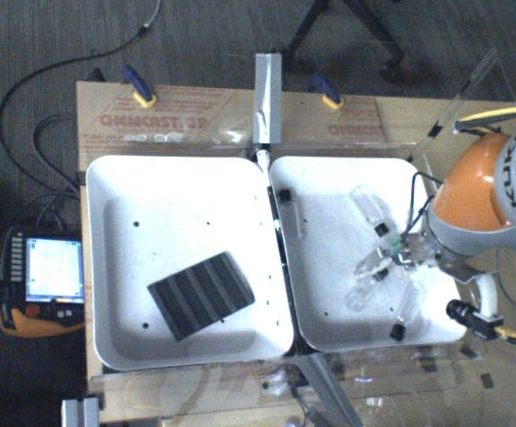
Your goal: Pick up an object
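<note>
A black ribbed rectangular pad (202, 294) lies flat in the left bin (116, 185), towards its front. In the right bin (329, 172) lie clear plastic pieces: one (368, 205) near the middle back and another (363, 283) closer to the front. My gripper (388, 254) reaches in from the right and sits low over the right bin, between these clear pieces and touching or nearly touching them. The grey arm with its orange band (471, 194) hangs over the bin's right edge.
A small black piece (398, 332) rests near the right bin's front wall, and another (285, 195) at its back left corner. A metal post (267, 96) stands behind the divide between the bins. A handheld pendant (40, 278) lies left of the bench.
</note>
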{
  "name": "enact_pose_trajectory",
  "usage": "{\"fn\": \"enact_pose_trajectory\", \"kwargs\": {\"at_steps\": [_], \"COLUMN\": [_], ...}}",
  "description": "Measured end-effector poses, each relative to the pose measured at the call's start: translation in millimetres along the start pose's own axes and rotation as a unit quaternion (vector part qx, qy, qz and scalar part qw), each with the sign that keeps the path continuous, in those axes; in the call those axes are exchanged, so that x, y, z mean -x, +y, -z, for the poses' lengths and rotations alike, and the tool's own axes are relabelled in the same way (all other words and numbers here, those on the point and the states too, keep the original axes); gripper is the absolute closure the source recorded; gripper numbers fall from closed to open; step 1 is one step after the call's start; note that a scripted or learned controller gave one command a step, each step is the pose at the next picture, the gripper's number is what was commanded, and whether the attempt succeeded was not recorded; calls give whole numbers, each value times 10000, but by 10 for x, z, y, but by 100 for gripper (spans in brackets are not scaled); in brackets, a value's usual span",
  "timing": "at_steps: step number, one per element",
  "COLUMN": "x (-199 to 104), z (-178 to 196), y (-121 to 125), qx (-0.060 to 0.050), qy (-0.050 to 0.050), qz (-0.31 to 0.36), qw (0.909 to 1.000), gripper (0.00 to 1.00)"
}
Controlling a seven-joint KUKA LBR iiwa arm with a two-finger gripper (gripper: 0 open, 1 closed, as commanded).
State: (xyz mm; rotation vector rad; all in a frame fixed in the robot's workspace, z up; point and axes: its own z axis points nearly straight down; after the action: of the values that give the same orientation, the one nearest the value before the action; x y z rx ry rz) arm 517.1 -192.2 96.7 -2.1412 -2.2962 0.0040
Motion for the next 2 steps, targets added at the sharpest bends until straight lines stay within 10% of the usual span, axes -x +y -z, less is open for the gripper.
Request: {"fn": "enact_pose_trajectory", "kwargs": {"at_steps": [1,2], "x": [-19,-312], "z": [83,1543], "y": [5,-118], "qx": [-1,15], "qy": [19,-5], "qz": [4,-76], "qw": [10000,10000], "gripper": [100,100]}}
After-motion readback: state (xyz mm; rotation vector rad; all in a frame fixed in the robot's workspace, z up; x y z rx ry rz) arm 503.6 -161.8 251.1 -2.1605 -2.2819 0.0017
